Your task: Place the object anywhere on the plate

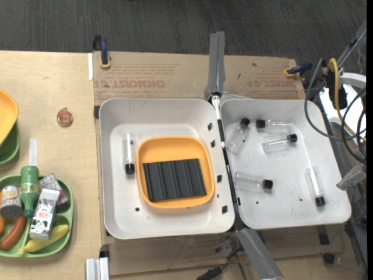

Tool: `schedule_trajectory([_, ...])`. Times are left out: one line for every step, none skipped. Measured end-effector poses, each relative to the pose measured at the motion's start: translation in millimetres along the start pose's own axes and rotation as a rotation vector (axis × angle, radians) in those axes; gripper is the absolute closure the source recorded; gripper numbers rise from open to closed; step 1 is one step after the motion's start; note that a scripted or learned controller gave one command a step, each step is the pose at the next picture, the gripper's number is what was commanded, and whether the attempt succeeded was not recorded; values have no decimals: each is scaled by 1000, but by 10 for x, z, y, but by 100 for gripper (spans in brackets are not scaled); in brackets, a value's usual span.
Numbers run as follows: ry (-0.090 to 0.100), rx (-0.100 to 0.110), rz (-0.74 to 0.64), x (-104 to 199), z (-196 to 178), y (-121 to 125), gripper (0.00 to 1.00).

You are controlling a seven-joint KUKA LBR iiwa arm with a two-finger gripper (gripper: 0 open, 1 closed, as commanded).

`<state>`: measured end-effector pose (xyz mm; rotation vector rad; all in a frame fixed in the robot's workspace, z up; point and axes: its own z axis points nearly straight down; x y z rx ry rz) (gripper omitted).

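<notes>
Vials of clear plastic with black caps lie scattered across two shallow white bins on a bench. One vial (pixel 128 152) rests in the left bin (pixel 111 174), lengthwise along its left wall with its cap at the near end, just beside the orange plate (pixel 175 143) but not on it. The plate is a glossy, rounded square with a raised rim. A dark grey ribbed slab (pixel 175 178) lies flat across its near half.

Five more vials (pixel 253 183) lie apart from one another at varied angles on the smooth floor of the right bin (pixel 280 212). Whether the gripper is wide or narrow cannot be told from this view.

Both bins sit on a sheet of printed brown cardboard (pixel 145 74) held at its far corners by blue clamps (pixel 102 54). To the left is a pale wooden tabletop (pixel 46 86) bearing a green tray (pixel 61 235) of toy food. Dark carpet (pixel 175 10) covers the floor beyond the bench, and cables (pixel 341 98) hang at the right.
</notes>
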<state>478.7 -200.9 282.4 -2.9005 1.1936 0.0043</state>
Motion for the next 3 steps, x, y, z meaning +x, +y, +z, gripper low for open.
schedule_trajectory([-5, 3, 4, 0, -77, -15, 100])
schedule_trajectory([3, 1, -238, 549, -465, -470, 100])
schedule_trajectory([3, 2, -445, 1103, -1095, -830, 100])
